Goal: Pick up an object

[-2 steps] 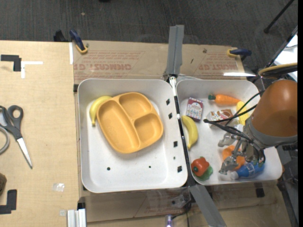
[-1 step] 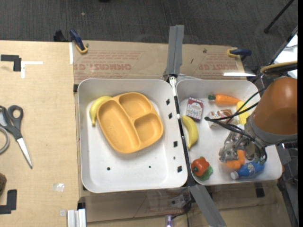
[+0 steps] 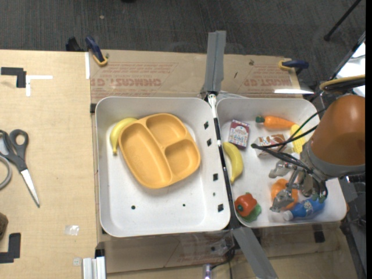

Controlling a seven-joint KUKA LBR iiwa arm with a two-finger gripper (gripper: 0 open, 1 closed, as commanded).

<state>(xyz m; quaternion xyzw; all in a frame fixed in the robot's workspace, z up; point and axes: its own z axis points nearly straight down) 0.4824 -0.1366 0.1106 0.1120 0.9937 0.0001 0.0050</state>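
My gripper [image 3: 289, 197] hangs low over the near right corner of the right bin [image 3: 264, 102], my wrist coming in from the right above it. I cannot tell from this slant how the gripper is set or whether it has hold of anything: the metal of it overlaps the clutter beneath.

The things closest to me are a small orange piece [image 3: 279, 188] just left of the gripper and a blue bottle-like object [image 3: 307, 209] lying directly under and slightly to the right of it, by the bin's near wall. The blue object's long axis runs left to right, its pale end toward the left. I judge this the likeliest target, since it sits almost beneath me, so the coming move turns on a short drop, not a reach.

A red and green toy [image 3: 246, 206] lies farther left along the near wall, and a banana [image 3: 234, 161] lies beyond that, toward the divider, its length running near to far.
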